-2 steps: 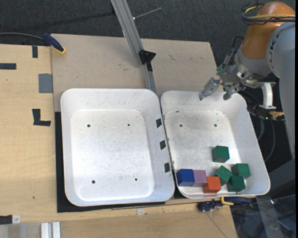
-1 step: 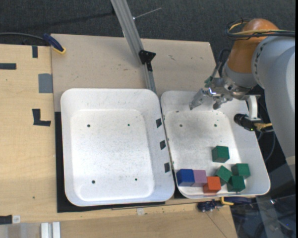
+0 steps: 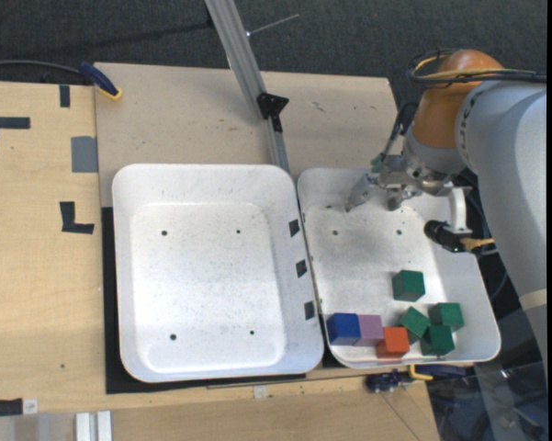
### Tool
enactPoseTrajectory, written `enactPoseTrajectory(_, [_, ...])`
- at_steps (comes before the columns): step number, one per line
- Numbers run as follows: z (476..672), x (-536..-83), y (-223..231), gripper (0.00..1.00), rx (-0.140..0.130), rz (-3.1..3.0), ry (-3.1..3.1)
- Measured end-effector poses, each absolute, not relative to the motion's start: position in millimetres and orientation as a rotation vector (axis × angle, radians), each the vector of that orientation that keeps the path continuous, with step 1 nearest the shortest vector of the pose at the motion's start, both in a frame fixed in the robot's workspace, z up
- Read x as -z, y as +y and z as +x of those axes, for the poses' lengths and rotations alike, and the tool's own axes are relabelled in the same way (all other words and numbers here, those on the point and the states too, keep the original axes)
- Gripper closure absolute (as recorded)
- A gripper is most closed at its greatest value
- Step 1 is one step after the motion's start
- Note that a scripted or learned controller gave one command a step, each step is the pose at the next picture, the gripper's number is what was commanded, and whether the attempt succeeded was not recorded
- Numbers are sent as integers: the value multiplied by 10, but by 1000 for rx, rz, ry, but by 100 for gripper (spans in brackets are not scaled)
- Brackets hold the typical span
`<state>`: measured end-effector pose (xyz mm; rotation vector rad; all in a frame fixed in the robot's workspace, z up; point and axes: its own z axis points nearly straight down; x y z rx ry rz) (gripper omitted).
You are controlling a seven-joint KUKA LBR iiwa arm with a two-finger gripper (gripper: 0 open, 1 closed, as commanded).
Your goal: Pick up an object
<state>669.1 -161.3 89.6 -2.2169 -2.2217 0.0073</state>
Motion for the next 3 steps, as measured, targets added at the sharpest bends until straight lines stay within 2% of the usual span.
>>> enactPoseTrajectory(1, [6701,-1017,-1605,100,-5,-2217,-2225])
enactPoseTrajectory(3, [6770,-2008,-1716,100,3,-2222,-2226])
